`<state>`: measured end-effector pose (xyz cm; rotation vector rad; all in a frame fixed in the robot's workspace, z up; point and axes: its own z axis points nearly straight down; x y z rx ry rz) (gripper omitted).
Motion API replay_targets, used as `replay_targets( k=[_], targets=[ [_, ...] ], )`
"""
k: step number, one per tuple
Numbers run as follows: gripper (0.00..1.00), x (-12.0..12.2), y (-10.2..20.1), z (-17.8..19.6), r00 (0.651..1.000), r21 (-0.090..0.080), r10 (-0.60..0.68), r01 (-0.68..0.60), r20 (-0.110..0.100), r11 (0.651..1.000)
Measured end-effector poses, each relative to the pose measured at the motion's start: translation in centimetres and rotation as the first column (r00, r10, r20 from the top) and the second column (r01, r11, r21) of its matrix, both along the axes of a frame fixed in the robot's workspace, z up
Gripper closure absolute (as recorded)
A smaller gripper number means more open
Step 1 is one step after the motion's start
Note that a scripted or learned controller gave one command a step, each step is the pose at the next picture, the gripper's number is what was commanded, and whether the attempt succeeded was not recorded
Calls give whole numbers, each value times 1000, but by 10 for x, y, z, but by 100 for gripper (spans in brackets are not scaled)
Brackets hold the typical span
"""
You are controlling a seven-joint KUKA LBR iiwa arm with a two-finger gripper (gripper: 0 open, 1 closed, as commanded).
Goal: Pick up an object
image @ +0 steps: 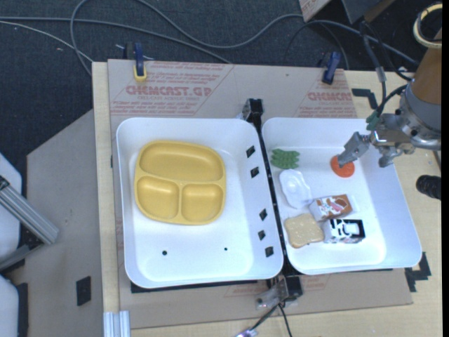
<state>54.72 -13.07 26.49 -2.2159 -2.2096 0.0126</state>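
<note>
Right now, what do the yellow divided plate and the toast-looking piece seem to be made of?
The yellow divided plate looks like molded plastic: one even color, rounded compartment walls, soft sheen. The toast-looking piece is probably toy plastic or foam, tan with a paler edge; its surface is too small to tell.

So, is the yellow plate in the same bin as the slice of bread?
No, the yellow plate lies in the left bin, the bread in the right bin.

We read red print, "CHEMCAST GP", on the brown board (pixel 175 90) under the bins, repeated faintly at upper right; smaller lines stay illegible.
</note>
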Motion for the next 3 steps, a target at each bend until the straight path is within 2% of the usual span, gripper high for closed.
replay_targets(
  k=[1, 3],
  targets=[
    [0, 2, 0, 7, 1000, -2, 3, -3, 13, 1000],
    [0, 12, -12, -99, 1000, -1, 2, -2, 9, 1000]
  ],
)
